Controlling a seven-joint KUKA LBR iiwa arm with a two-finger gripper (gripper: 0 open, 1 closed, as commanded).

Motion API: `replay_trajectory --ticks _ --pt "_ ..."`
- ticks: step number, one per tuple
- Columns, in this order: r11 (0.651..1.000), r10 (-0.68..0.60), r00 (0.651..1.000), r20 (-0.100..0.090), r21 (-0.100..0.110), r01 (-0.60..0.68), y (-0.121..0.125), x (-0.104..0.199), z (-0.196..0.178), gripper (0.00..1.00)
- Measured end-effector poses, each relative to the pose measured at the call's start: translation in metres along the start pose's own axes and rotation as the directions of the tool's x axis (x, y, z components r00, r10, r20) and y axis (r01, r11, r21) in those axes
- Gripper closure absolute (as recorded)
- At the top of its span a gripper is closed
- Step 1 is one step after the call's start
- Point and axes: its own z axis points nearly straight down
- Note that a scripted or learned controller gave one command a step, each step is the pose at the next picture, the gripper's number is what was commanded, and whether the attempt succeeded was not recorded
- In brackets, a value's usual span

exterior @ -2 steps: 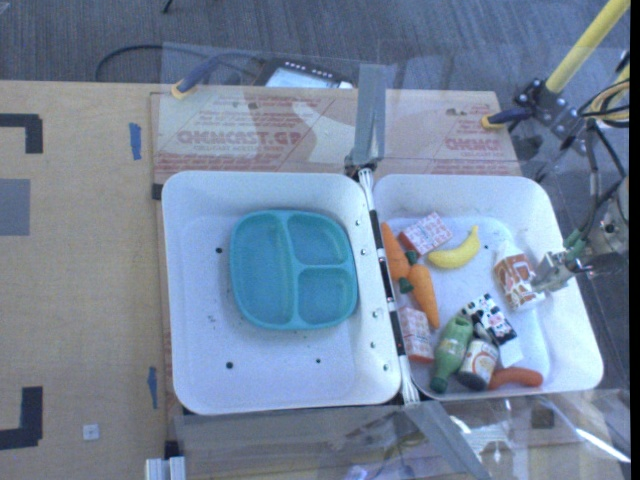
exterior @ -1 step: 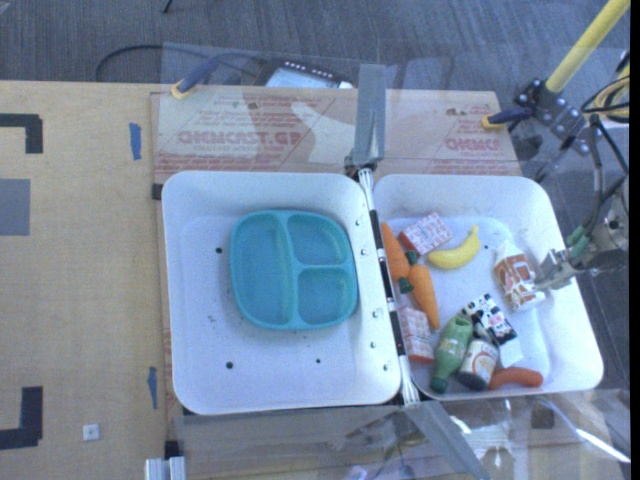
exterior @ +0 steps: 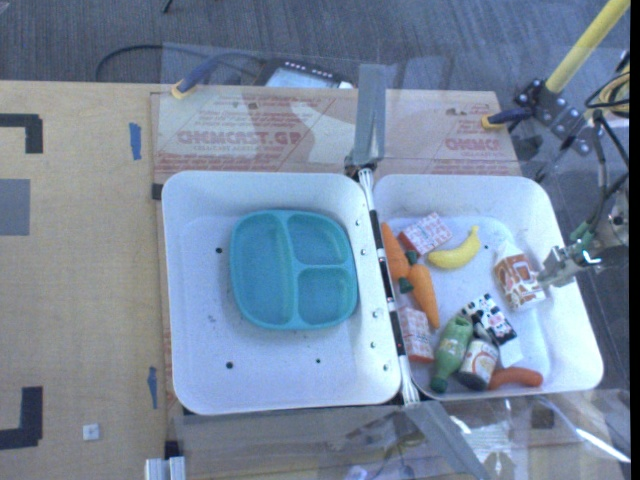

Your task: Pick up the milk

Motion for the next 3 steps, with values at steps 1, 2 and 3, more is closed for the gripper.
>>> replay_trajectory --ticks 1,2,3 --pt "1.000 0.000 1.000 0.000 0.003 0.000 0.000 -0.001 -0.008 1.00" --pt "0.975 0.222 0.975 0.001 -0.010 -0.221 0.000 0.021 -0.116 1.00" --pt "0.989 0.150 0.989 0.002 -0.011 -0.150 -0.008 -0.031 -0.157 1.00"
